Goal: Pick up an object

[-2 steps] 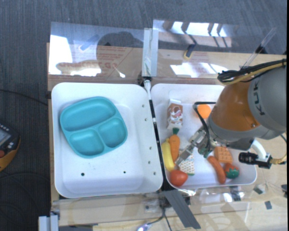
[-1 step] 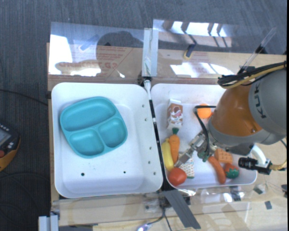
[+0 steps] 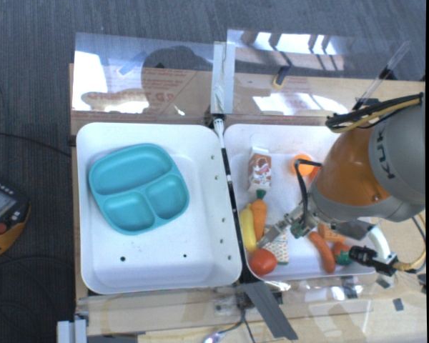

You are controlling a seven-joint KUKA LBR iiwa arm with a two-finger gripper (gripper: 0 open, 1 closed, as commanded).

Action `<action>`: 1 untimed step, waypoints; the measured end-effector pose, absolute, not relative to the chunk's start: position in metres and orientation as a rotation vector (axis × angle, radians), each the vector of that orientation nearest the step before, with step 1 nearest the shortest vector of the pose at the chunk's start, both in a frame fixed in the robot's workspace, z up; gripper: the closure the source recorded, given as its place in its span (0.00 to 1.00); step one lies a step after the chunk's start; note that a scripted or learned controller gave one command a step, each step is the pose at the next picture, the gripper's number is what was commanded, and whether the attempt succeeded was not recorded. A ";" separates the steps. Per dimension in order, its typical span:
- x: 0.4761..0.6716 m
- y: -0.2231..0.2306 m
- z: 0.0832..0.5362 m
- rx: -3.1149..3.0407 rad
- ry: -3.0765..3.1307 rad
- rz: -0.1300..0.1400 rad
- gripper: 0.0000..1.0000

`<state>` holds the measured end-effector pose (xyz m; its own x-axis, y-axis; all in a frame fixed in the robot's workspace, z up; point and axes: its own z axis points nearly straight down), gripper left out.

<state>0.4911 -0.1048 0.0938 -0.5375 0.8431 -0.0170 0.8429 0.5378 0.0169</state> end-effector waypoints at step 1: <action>0.489 -0.104 0.093 1.707 2.621 0.013 0.00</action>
